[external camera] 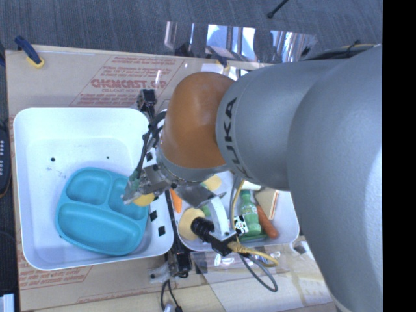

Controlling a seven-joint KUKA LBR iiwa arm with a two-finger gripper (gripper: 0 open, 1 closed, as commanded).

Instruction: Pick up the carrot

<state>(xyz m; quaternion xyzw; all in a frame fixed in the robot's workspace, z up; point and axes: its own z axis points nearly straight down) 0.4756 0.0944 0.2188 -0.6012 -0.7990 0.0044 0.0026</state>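
KUKA arm (286, 122) "KUKA" lettering, bench sheet (123, 83) "CHEMCAST", carrot (267, 225) poss. right bin (289, 223)

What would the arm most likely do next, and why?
Probably swing back toward the right bin. The gripper hangs over the blue divided plate in the left bin, while the carrot lies in the right bin beside a green bottle.

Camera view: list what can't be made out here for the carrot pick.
- Gripper: small and cluttered over the blue tray; its state is unreadable.
- Carrot: partly covered by the arm.
- Right bin: mostly hidden under the arm.
- Green bottle: label too small to read.
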